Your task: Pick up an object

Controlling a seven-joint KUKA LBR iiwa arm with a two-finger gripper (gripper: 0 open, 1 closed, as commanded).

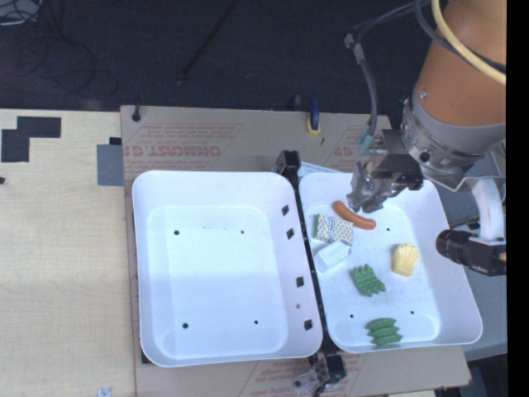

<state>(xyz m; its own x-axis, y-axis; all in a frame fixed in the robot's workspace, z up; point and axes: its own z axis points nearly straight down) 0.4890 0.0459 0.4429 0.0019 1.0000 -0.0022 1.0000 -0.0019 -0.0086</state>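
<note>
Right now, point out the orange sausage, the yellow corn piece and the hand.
orange sausage (354, 216), camera view, middle of its length.
yellow corn piece (404, 260), camera view, centre of its ridged face.
hand (364, 201), camera view, at its fingertips.

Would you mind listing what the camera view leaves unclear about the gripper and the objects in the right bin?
- Gripper: dark and small in the camera view; its grip state is unreadable.
- Orange sausage-shaped toy: its upper end sits under the gripper, so contact is unclear.
- Green-and-white patterned packet: print too small to read.
- Orange-banded grey arm: cut off by the top edge.
</note>
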